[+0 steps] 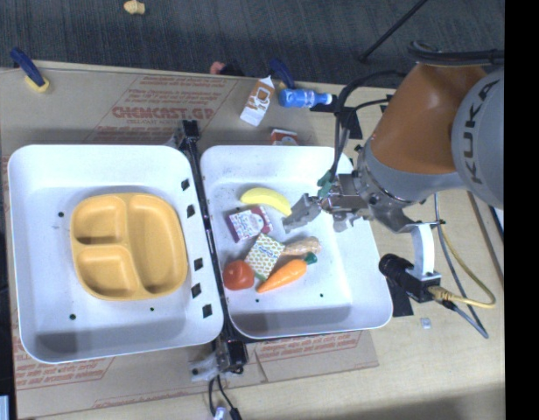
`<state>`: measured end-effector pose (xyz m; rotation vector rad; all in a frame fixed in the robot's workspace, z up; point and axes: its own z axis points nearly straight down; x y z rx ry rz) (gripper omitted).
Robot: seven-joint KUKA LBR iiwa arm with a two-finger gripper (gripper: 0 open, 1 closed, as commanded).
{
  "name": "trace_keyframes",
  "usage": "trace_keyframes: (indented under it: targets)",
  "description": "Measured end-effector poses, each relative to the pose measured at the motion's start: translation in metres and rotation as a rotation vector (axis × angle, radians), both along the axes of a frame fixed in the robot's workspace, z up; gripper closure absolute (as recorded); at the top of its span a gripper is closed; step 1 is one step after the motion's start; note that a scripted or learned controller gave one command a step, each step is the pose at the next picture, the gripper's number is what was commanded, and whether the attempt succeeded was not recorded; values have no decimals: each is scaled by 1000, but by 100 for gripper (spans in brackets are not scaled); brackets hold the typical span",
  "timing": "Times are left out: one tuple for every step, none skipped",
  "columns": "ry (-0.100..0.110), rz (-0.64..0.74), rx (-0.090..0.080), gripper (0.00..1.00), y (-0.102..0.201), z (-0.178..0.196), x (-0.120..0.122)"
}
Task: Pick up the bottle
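Camera view: small blue bottle (303, 99) lies on its side behind the bins; tool (302, 213) grip indiscernible.

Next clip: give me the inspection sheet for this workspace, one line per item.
Surface: cardboard-covered bench bearing two white bins, left bin and right bin.
Job's things: blue bottle lying on the bench behind the right bin, outside both bins.
Clutter: banana, carrot, tomato, two packets in the right bin; yellow tray in the left bin; carton beside the bottle.
Grippers: gripper over the right bin near the banana, holding nothing visible.
Cables: yellow cable at right.
Surroundings: dark floor; blue clamp.
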<state>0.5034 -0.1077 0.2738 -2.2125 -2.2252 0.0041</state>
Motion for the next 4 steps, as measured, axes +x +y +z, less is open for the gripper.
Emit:
trace_keyframes:
  targets:
    - [3,5,0,100,0,10,0]
    - [2,-128,0,100,-49,-108,-28]
    - [-1,-222,-1,100,-84,-57,-27]
    - [3,-446,0,100,-89,-85,-28]
